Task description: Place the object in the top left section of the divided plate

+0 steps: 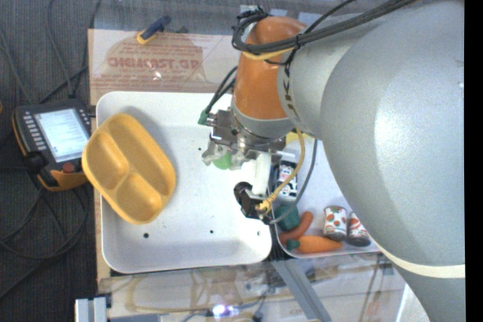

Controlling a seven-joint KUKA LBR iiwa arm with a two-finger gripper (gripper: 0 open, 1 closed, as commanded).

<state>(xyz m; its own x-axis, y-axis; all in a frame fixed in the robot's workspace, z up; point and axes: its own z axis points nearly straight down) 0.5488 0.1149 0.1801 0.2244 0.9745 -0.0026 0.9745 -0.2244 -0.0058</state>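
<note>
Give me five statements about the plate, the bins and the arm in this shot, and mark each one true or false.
1. The yellow divided plate lies in the left bin. True.
2. A carrot already sits on the plate. False: the carrot lies in the right bin, and the plate's sections hold nothing.
3. The gripper hangs over the left bin, to the right of the plate. True.
4. The two small cans stand in the left bin. False: they are in the right bin, beside the carrot.
5. A tablet-like pendant lies on the floor to the left of the bench. True.
</note>
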